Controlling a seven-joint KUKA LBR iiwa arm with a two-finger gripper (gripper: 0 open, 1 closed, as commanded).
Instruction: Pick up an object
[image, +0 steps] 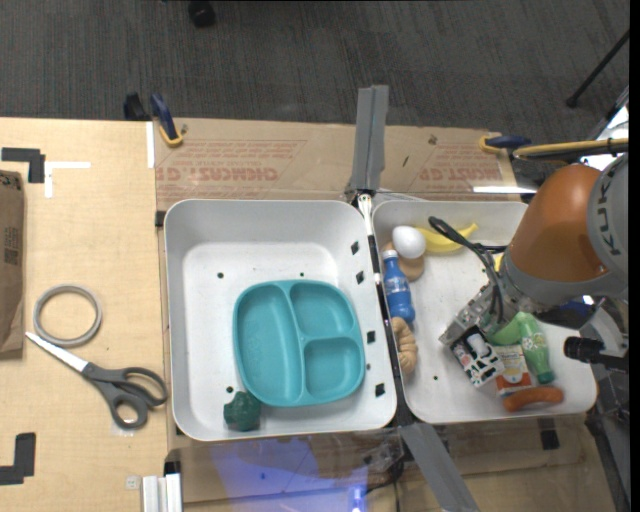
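We cannot tell the claw (468, 328) opening; it sits low in the right bin (432, 392) among packages; the left bin (190, 300) holds a teal tray (298, 343).

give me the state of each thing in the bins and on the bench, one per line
teal three-compartment plastic plate: flat in the left bin, nothing in it
small dark green lump: beside the plate's near-left corner
blue plastic bottle: lying on its side along the right bin's left wall
white egg-shaped ball: resting above the bottle's cap
yellow banana: lying at the right bin's far side
grey-handled scissors: blades closed
pincer: low over the right bin's clutter
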